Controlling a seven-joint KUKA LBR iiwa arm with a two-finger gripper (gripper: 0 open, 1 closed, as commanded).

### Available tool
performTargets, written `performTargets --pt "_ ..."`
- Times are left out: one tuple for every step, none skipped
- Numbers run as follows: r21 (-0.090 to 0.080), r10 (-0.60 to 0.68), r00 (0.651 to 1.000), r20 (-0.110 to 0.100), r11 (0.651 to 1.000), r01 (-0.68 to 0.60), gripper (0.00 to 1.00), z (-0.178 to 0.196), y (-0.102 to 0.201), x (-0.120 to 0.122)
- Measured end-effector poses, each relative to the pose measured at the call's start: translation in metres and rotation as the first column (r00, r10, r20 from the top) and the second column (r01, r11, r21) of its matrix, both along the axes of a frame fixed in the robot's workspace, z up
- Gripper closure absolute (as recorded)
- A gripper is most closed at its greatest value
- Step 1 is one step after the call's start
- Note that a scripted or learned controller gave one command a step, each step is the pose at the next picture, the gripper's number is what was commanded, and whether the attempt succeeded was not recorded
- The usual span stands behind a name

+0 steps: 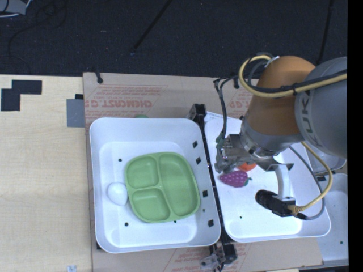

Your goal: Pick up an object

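A purple bunch of grapes (235,178) lies in the right bin (249,228), near its left wall. Just behind it an orange object (247,166) peeks out, mostly hidden under the arm. My gripper (225,158) hangs low over the right bin, directly above and slightly left of the grapes; the wrist covers its tips. In the left bin (108,140) a green divided plate (161,186) lies flat, and a white egg-like ball (117,193) rests against its left edge.
A black divider rail (207,174) runs between the two bins. The arm's bulk covers the back and right of the right bin. Bare white floor shows at the front of the right bin.
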State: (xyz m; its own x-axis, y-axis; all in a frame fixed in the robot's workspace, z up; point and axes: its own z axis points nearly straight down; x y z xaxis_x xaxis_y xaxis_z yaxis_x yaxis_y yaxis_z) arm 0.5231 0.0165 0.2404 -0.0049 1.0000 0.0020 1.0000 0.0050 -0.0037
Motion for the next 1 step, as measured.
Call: performTargets --pt "0.0 0.001 1.0 0.001 1.0 -0.001 1.0 0.0023 0.0572 0.0192"
